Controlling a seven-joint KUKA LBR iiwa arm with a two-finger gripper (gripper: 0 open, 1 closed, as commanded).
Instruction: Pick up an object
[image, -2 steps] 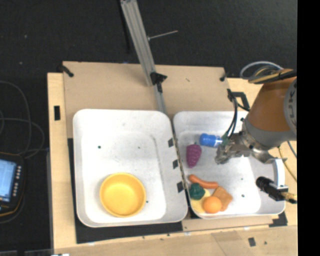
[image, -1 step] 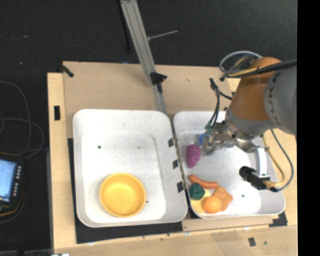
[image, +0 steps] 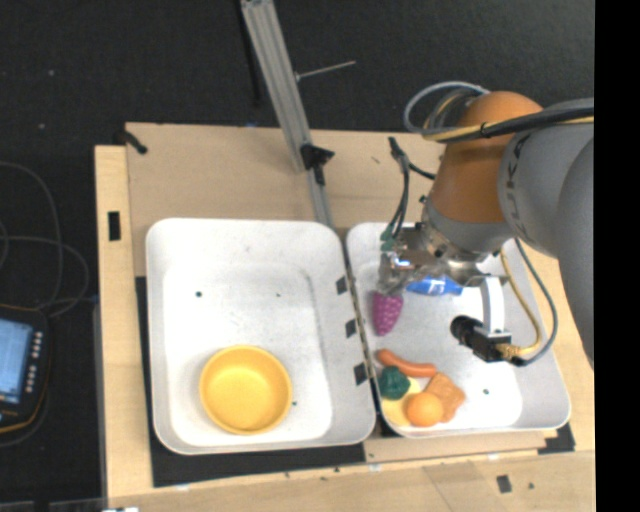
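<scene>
Hanging just under the gripper (image: 392, 272), the purple grape-like bunch (image: 387, 312) sits in the right bin (image: 540, 400) with its long axis running nearly straight up and down the view, broad end toward 12 o'clock and narrower tip toward 6 o'clock, leaning a touch to 7. Its top meets the fingertips, but from where I stand I cannot tell whether the claw is spread, pressed together or pinching the bunch; the wrist hardware blocks that spot. The bunch lies close to the bin's left wall, at about 9 o'clock from the bin's middle.

At 3 o'clock from the bunch's top, a blue and white item (image: 434, 288) lies mostly under the wrist. Down toward 5 o'clock from the bunch, a carrot (image: 406, 365) lies across the bin, long axis roughly 10 to 4 o'clock. Just below it, in the bin's 7 o'clock corner, a green piece (image: 394, 384) sits on something yellow, and an orange round fruit (image: 424, 410) touches an orange-tan piece (image: 449, 392) beside it. A black part (image: 478, 338) on a cable hangs over the bin's middle.

The left bin (image: 250, 250) holds a yellow bowl (image: 245, 388), upright and open, at about 7 o'clock from its middle. The grey arm (image: 550, 190) with its orange band (image: 478, 170) comes in from 2 o'clock.
</scene>
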